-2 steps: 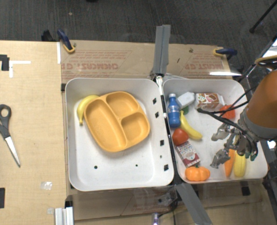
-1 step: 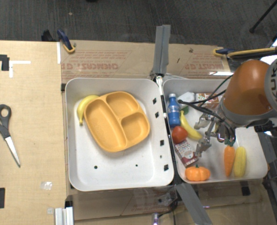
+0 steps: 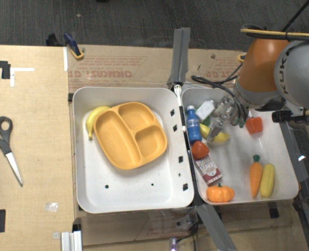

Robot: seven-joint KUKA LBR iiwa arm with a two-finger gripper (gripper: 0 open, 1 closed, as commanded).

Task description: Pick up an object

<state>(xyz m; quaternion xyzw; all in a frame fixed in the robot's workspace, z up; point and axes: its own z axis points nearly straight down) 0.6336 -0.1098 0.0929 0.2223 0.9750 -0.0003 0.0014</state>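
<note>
My gripper (image 3: 217, 128) hangs low over the upper left part of the right bin (image 3: 237, 157). It sits right over a small yellow fruit (image 3: 222, 137), beside a blue bottle (image 3: 193, 125) and a white packet (image 3: 205, 109). A green piece peeks out near the yellow fruit under the gripper. Below the bottle lie a red tomato (image 3: 199, 150) and a red and white pouch (image 3: 208, 170). A red pepper (image 3: 254, 125) lies just right of the wrist. Nothing visibly hangs from the gripper.
An orange carrot (image 3: 255, 177), a yellow corn cob (image 3: 268, 180) and a small pumpkin (image 3: 220, 193) lie at the right bin's near side. The left bin (image 3: 138, 186) holds a yellow divided plate (image 3: 130, 135) and a banana (image 3: 93, 118). Scissors (image 3: 7, 146) lie on the bench at left.
</note>
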